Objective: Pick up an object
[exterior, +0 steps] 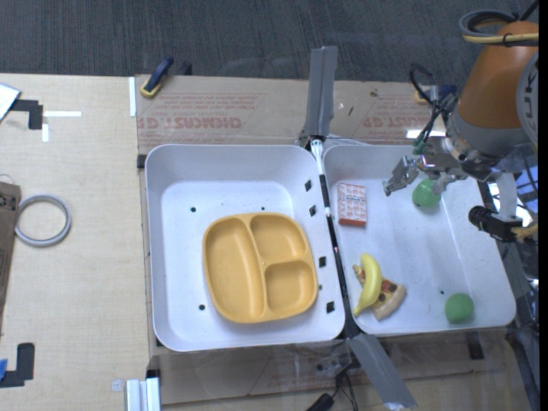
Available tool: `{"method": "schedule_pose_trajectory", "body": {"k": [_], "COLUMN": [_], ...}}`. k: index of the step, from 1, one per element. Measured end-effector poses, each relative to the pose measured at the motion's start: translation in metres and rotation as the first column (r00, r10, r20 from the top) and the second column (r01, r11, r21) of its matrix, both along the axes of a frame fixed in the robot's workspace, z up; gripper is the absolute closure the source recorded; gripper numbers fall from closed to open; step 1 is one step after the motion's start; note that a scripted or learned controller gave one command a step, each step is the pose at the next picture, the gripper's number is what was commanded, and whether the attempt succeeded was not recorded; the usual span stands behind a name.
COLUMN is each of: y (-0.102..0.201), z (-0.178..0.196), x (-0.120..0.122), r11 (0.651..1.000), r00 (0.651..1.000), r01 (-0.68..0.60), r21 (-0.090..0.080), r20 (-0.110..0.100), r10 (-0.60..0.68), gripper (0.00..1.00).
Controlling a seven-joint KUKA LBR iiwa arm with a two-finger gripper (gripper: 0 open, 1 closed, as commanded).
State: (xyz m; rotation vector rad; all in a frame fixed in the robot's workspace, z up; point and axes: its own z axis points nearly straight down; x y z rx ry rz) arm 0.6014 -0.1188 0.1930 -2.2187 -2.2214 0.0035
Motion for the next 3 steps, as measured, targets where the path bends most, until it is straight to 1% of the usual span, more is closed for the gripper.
{"method": "schedule_pose_trajectory", "body": {"k": [1,2,3], "y": [-0.043,-0.044,-0.078], "z": [-0.078,-0.069,0.030], "x": [0.039,0.040,0.058], "r11": [1.000,1.000,0.969], "r00": [1.000,1.000,0.969], "r01": [0.018,0.018,0.247], "r21": [-0.001,-0.003,-0.002], "r20": [0.004,0.005,0.004], "r10": [-0.018,-0.018,-0.247], "gripper": [0.00,1.00,1.00]}}
